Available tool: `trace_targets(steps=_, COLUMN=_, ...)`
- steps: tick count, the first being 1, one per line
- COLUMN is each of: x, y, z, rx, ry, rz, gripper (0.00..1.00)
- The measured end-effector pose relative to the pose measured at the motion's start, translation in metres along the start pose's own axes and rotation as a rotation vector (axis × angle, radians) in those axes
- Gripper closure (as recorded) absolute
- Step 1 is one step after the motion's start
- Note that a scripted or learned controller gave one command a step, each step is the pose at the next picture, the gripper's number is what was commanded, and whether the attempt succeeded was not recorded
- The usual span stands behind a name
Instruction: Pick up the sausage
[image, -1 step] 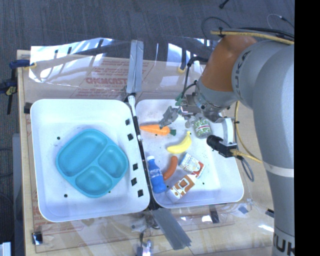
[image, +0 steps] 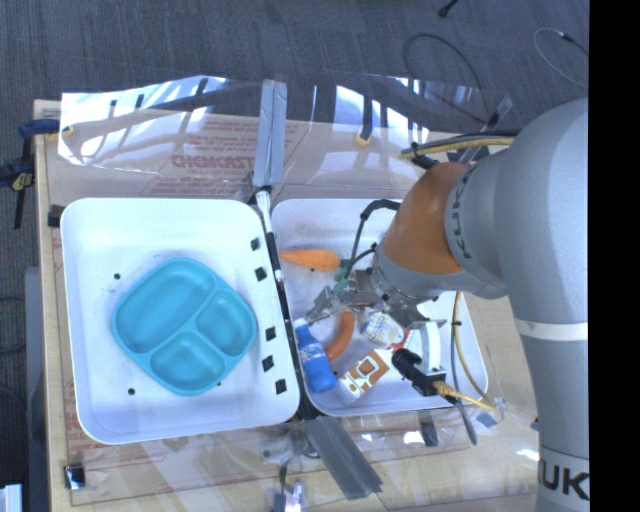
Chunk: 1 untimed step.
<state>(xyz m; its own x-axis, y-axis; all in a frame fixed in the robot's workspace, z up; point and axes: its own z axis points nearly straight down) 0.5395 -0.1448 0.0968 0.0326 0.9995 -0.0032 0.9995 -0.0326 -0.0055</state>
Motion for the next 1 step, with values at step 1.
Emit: trace_targets(steps=1, x=-0.0128, y=-0.0515, z=0.0058, rx=-0.005, ry=0.003, rz=-0.078, gripper=0.00)
